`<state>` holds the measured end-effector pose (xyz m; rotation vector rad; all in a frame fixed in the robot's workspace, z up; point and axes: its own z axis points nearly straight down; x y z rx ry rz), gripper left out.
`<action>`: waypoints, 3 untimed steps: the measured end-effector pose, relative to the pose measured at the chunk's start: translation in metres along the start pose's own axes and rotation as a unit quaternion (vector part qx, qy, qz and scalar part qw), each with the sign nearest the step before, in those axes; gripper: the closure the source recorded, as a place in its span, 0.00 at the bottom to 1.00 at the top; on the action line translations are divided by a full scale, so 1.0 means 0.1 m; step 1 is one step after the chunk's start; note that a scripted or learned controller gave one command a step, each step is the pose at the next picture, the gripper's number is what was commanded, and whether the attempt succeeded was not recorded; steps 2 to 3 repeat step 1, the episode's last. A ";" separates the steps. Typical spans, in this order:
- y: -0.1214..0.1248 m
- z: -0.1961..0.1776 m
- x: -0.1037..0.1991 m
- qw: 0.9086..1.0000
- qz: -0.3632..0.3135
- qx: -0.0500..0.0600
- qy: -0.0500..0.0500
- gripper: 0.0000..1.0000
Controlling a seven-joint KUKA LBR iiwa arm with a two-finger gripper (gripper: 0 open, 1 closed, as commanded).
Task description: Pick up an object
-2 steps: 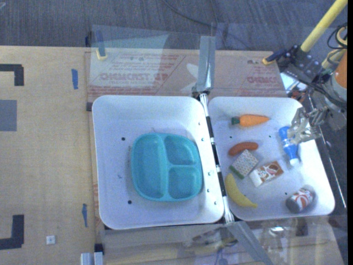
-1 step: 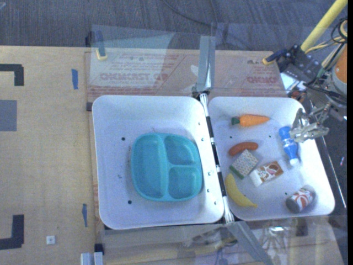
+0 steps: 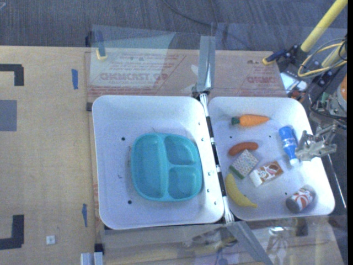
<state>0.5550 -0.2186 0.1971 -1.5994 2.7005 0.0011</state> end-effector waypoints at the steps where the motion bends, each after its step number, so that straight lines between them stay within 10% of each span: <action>1: 0.39 -0.25 -0.67 0.996 -0.084 0.000 0.000 1.00; 3: 0.39 -0.25 -0.67 0.996 -0.084 0.000 0.000 1.00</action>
